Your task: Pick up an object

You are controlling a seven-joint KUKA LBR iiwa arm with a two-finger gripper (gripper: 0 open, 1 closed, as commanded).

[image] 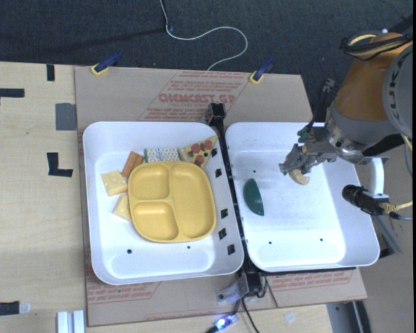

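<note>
Hand point(301, 166) sits low over the right bin point(333, 252), upper right part of that bin, right of frame centre. A small tan, rounded object point(301, 178) shows at the fingertips, partly hidden by the dark fingers; whether it is actually clamped or just lying under them — cannot tell, and how far the fingers stand apart cannot be made out either. Behind the hand the grey wrist and the orange band of the arm point(371, 89) run to the upper right of the frame.

Left of the hand, apart from it, a dark green oval object point(254, 196) lies on the floor of the right bin, near the bin's left wall.

Left bin point(100, 255), centre-left of frame: a yellow divided plate point(172, 201) with three compartments lies in the middle of it. Along the plate's upper and left edges, a scatter of small items: a pale yellow square piece point(114, 182) at the left, an orange-brown stick-like piece point(132, 163) above it, a patterned flat piece point(161, 155) at the plate's top edge, and a colourful small item point(201, 149) toward the bin's upper right corner.

Both bins rest on a brown cardboard sheet point(187, 96) with red print, on the bench point(28, 207). A thin white cable point(201, 37) loops over the dark area at the top of the frame
</note>
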